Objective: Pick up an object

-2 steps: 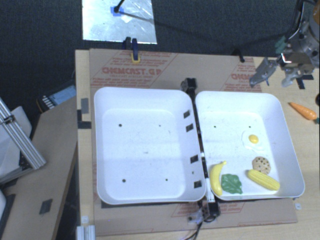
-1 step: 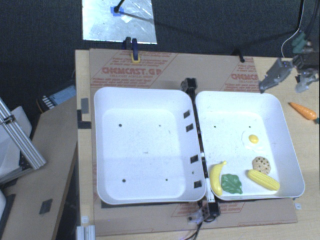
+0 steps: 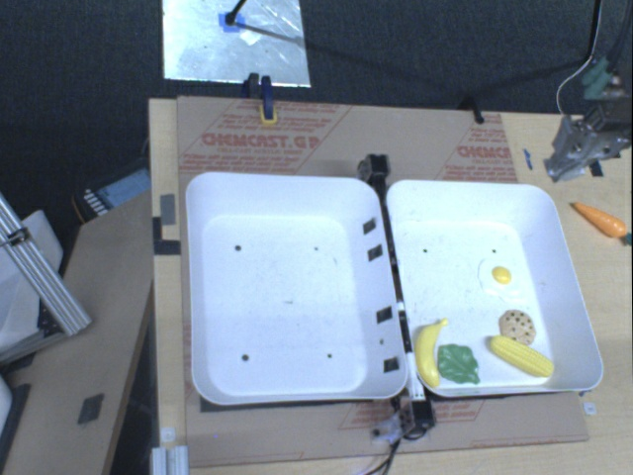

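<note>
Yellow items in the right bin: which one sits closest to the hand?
The small yellow lemon, alone mid-bin, is nearer the hand than the banana and corn cob by the front wall.

The claw (image 3: 584,151) is cut off by the right edge

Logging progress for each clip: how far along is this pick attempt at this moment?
Nothing looks done yet. The gripper sits at the upper right, outside the right bin, with nothing visible in it. All items lie in that bin: banana, green piece, corn, cookie and fried egg. A carrot lies on the bench. Reaching in, grasping and lifting all remain.
</note>
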Robot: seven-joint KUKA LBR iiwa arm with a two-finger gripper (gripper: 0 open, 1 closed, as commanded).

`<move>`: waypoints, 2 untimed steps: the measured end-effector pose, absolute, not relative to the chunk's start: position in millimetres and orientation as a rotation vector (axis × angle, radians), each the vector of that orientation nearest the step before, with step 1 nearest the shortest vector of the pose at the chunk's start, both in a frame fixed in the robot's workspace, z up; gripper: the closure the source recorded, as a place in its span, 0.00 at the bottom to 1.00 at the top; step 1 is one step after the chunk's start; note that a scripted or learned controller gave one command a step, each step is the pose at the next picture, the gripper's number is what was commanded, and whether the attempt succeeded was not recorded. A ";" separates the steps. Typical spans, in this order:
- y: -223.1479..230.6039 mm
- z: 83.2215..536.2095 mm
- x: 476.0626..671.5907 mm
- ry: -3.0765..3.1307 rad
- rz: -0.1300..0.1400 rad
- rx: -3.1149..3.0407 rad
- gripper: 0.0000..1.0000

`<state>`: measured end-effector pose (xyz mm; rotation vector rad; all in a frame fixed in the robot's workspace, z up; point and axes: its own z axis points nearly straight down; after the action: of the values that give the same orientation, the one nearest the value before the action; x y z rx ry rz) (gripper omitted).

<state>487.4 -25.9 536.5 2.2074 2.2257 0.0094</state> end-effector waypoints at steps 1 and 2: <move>69.4 534.7 544.8 2.234 0.007 2.206 1.00; 148.5 534.3 621.1 2.231 0.009 2.208 1.00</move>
<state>621.1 148.5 534.3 2.2080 2.2313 0.0087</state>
